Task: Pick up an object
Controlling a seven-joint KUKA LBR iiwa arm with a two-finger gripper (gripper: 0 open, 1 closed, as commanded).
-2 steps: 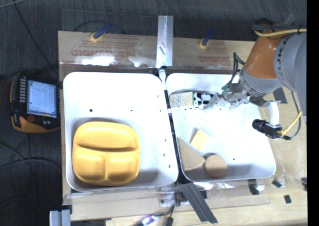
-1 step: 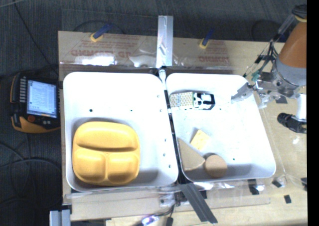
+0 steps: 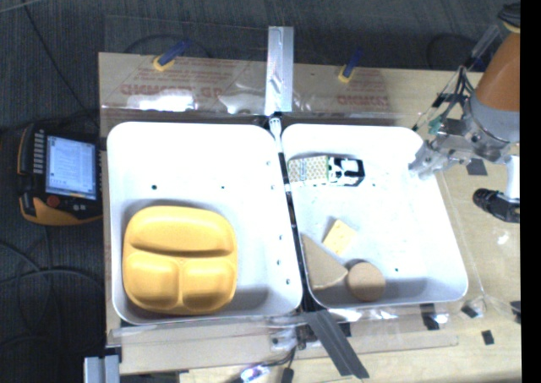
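You'll find the grey two-finger gripper (image 3: pixel 423 163) at the shallow white right bin's (image 3: pixel 423 242) far right rim; its fingers' state can't be told. The pale yellow square sponge (image 3: pixel 339 237) lies inside that bin.

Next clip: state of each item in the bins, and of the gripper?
Yellow tray: flat in the left bin, near its front.
Patterned packet: flat at the back of the right bin.
Yellow block: lying mid-bin, untouched.
Brown wedge: at the front, beside the brown ball.
Gripper: over the right bin's back right corner, holding nothing visible.
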